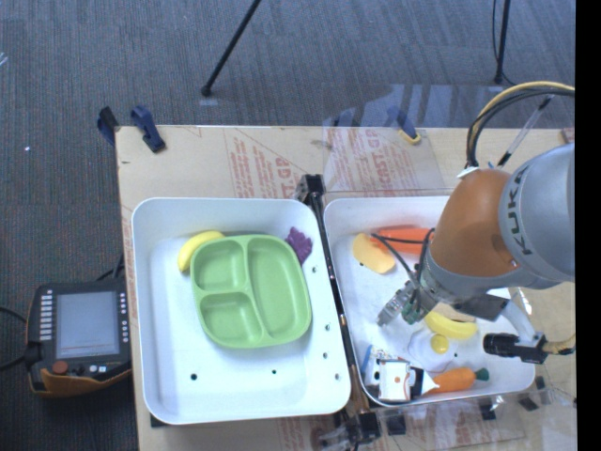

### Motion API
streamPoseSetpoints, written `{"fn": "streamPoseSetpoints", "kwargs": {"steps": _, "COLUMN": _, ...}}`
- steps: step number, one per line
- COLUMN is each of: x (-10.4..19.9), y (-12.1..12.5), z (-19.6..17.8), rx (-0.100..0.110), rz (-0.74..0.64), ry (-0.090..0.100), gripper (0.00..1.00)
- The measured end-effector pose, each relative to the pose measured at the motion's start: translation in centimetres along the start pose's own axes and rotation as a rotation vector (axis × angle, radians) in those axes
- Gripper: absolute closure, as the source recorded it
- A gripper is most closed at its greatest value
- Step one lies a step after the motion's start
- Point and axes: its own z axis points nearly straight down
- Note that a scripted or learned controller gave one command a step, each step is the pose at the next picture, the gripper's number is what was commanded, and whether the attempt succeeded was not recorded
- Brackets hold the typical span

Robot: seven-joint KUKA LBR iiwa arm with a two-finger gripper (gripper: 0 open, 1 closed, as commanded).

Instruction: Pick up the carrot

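The carrot (454, 380) lies at the right bin's (343, 252) lower edge, long axis nearly level across the frame, green tip right. The gripper (398, 307) hangs above and left of it, holding nothing; how wide it stands I cannot tell.

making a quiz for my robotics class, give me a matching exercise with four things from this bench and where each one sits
Things:
1. green divided plate
2. purple grapes
3. carrot
4. pincer

Places:
A. near the front edge of the right bin
B. middle of the left bin
C. over the middle of the right bin, left of a yellow banana
D. by the plate's back right corner, in the left bin

Pairs: 1-B, 2-D, 3-A, 4-C
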Motion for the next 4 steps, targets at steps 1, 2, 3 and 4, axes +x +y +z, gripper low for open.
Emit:
{"fn": "streamPoseSetpoints", "kwargs": {"steps": 1, "x": 0.0, "y": 0.1, "z": -0.1, "rx": -0.003, "rz": 0.0, "ry": -0.001, "gripper": 0.0}}
{"fn": "streamPoseSetpoints", "kwargs": {"steps": 2, "x": -2.5, "y": 3.2, "z": -0.1, "rx": -0.003, "rz": 0.388, "ry": -0.002, "gripper": 0.0}}
{"fn": "streamPoseSetpoints", "kwargs": {"steps": 3, "x": -6.5, "y": 8.5, "z": 0.3, "rx": 0.014, "rz": 0.312, "ry": 0.01, "gripper": 0.0}}
{"fn": "streamPoseSetpoints", "kwargs": {"steps": 4, "x": -6.6, "y": 8.8, "z": -0.9, "rx": 0.008, "rz": 0.303, "ry": 0.0, "gripper": 1.0}}
